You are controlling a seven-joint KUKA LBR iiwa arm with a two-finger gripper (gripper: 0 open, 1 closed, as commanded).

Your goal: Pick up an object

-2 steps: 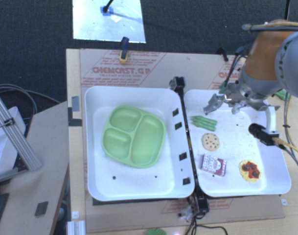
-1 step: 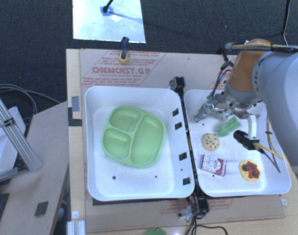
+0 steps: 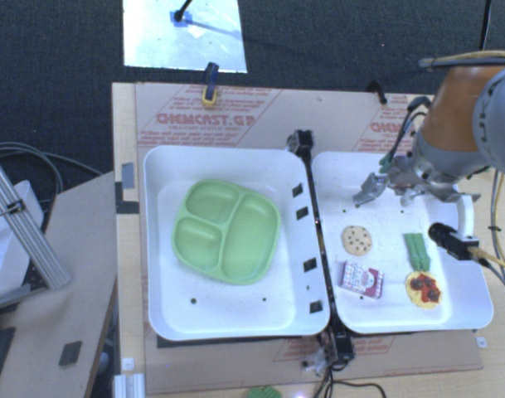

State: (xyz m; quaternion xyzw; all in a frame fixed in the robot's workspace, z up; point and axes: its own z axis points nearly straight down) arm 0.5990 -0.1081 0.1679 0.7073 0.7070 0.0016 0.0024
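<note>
Nearest you in the right bin (image 3: 476,305): a small carton (image 3: 361,279), a pizza toy (image 3: 424,288), a green strip (image 3: 415,250), then a cookie (image 3: 356,240). All lie flat, apart from each other. The left bin (image 3: 161,305) holds a green divided plate (image 3: 227,230). Farther back, the tool (image 3: 372,189) hangs over the right bin's far part, above the cookie; you cannot tell its finger state. Nothing is grasped. Advise: centre over the cookie, descend straight, and check the fingers straddle its rim before closing.
</note>
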